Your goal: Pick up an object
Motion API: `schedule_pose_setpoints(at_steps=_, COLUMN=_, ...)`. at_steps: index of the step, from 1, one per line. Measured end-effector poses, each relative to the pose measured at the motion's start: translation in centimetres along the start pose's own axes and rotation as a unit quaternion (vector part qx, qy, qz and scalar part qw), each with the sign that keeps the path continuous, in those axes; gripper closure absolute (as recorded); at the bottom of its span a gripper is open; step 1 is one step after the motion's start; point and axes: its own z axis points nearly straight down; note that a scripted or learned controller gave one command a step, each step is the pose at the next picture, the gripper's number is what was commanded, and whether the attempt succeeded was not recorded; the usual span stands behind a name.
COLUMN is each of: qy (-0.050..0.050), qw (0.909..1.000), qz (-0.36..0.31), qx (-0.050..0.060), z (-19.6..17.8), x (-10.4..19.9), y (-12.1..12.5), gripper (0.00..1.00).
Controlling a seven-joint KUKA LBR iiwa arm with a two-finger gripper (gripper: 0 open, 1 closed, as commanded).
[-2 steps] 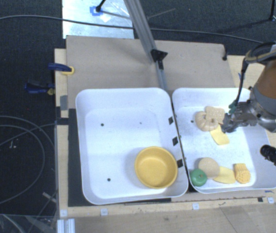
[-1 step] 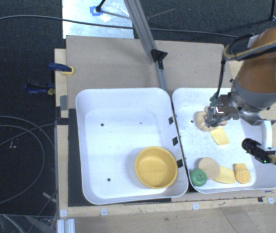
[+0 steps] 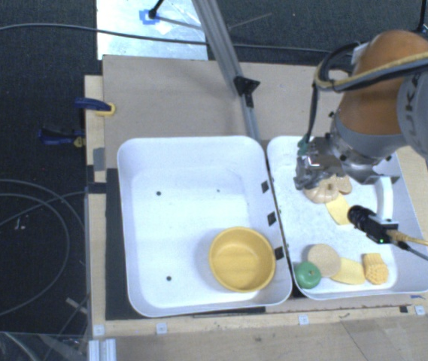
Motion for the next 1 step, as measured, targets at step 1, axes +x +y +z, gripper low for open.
schedule_pose_setpoints(at_steps=1, qy=0.001, qw=1.0, qz=-0.002, qx=0.0, z=-0.22, x=6.02, y=1.81, gripper=1.0)
